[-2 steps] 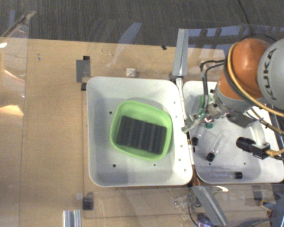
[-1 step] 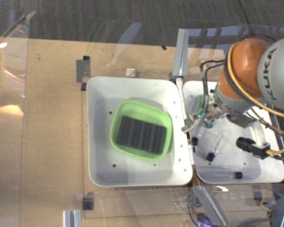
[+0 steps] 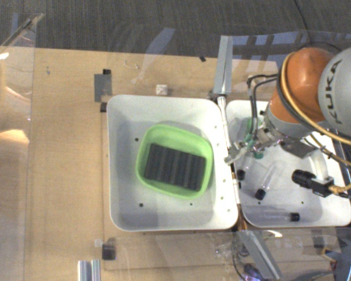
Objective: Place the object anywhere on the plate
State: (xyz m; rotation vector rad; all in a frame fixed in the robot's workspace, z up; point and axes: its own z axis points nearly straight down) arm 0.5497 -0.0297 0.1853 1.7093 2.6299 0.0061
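A green square plate (image 3: pixel 145 151) with a dark ridged middle lies in the left bin (image 3: pixel 123 204). In the right bin (image 3: pixel 339 215), a clear tube with a black cap (image 3: pixel 264 183) lies on the floor. My gripper (image 3: pixel 246 148) hangs under the orange-banded wrist, over the right bin's left side near the wall between the bins. It is up and to the left of the tube. The wrist hides most of it.
A small black piece (image 3: pixel 293 216) lies near the right bin's front wall and another (image 3: pixel 241 173) by its left wall. A black cable plug (image 3: pixel 309 180) hangs off the arm over the right bin. A grey metal post (image 3: pixel 223 69) stands behind the bins.
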